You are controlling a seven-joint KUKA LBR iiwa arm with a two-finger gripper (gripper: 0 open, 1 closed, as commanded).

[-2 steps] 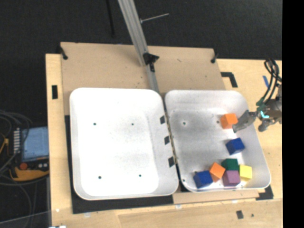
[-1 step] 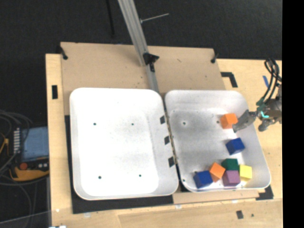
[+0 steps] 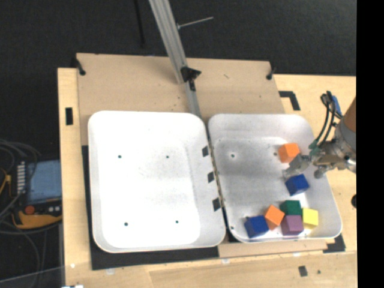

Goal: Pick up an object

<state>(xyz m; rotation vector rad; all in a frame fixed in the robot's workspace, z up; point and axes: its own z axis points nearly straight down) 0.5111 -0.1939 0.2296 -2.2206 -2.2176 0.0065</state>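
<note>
Bench: right bin (image 3: 252, 137) holds blocks (image 3: 282, 218).

A robotics lab or test cell is indicated. A plain wooden bench (image 3: 66, 263) is seen on dark carpeted floor (image 3: 48, 23), with two shallow white bins (image 3: 102, 161) set side by side on it. A slanted aluminium rail (image 3: 168, 32) is mounted at the bench's back edge. Loose cables (image 3: 15, 152) and a handheld control unit (image 3: 39, 191) are seen on the floor at left.
</note>
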